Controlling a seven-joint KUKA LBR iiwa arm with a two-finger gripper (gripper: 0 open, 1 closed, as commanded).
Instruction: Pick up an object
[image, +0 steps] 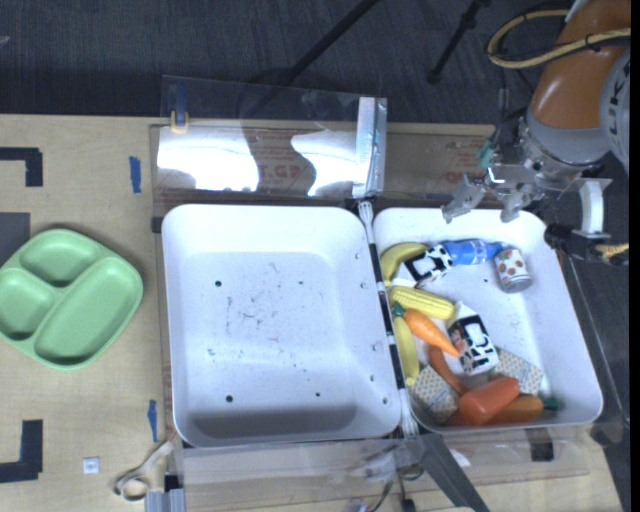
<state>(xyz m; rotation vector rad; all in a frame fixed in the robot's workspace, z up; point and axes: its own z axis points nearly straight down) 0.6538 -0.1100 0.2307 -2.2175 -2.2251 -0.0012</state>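
Note:
The right bin (575, 340) holds a heap of objects: a yellow banana (398, 258), a black-and-white patterned toy (430, 263), a blue bottle (472, 250), a small spotted can (512, 268), a corn cob (424, 300), a carrot (436, 332), a black box with white marks (473, 344) and a red-orange pepper (490, 400). My gripper (483, 208) hangs over the far rim of this bin, above the blue bottle. Its two fingers are spread open with nothing between them.
The left bin (270, 310) lies beside the right one, with a clear plastic sheet (270, 150) behind it. A green divided plate (65, 297) rests on the bench at far left. Cables and the arm's orange band (575, 90) fill the upper right.

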